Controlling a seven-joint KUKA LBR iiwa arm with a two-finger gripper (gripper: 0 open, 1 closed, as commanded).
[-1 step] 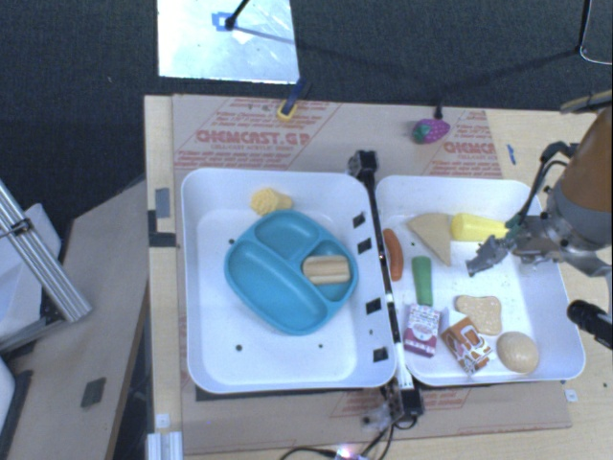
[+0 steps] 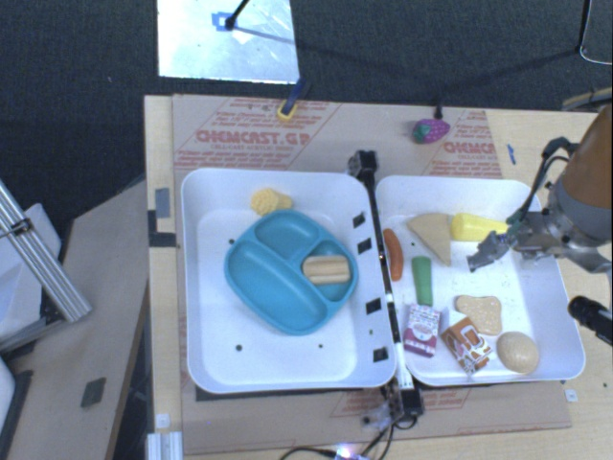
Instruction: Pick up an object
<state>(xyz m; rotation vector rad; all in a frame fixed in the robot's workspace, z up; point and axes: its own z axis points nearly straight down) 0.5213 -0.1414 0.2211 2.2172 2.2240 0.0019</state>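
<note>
My gripper (image 2: 486, 253) hangs over the right bin (image 2: 551, 300), near its middle, with the arm coming in from the right. Its dark fingers point left and nothing shows between them. Just behind it lie a yellow block (image 2: 476, 226) and a pale cheese wedge (image 2: 434, 235). Left of it sit a green cylinder (image 2: 422, 281) and an orange carrot (image 2: 393, 254). In front lie a toast slice (image 2: 480, 313), a tan egg-shaped piece (image 2: 518, 351), a small orange carton (image 2: 466, 342) and a pink-and-white carton (image 2: 421, 330).
The left bin (image 2: 206, 343) holds a blue divided plate (image 2: 278, 281) with a tan roll (image 2: 327, 269) on it, and a yellow waffle piece (image 2: 270, 201) behind. A purple toy (image 2: 430, 130) and a yellow clip (image 2: 287, 111) lie on the board behind the bins.
</note>
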